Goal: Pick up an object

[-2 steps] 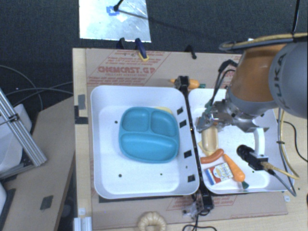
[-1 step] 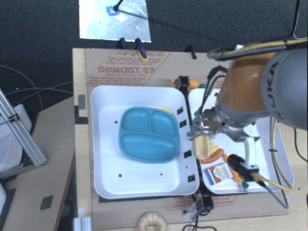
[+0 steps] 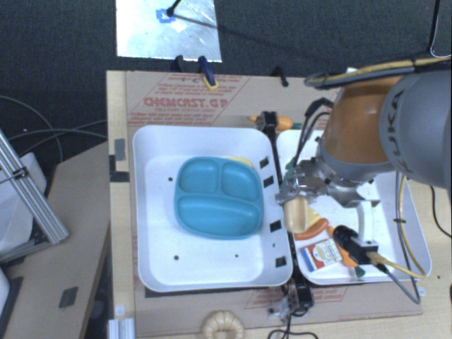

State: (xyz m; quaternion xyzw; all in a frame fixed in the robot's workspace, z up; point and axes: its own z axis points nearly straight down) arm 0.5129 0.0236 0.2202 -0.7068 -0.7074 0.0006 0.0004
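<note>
Table (image 3: pixel 79 214): two white bins, side by side.

Left bin (image 3: pixel 157 260): one blue plate (image 3: pixel 215 196) with three compartments, lying flat near the middle. One yellow item (image 3: pixel 242 162) shows at the plate's far edge, mostly hidden; its kind cannot be told.

Right bin (image 3: pixel 385 186): largely covered by the arm (image 3: pixel 367 119), which reaches in from the right. Three loose items counted in the visible part:
- one tan object (image 3: pixel 296 216), close to the bin's left wall;
- one orange piece (image 3: pixel 318 229), carrot-like, just beside the tan object;
- one white packet (image 3: pixel 322 254) with red and blue print, near the front wall.

Tool (image 3: pixel 295 198): low over the right bin's left side, directly above the tan object and apparently touching its top. Whether the tool is spread or pressed together cannot be told, nor whether it grips the tan object.

Outside the bins: one pale ring (image 3: pixel 222 325) at the table's front edge.
</note>
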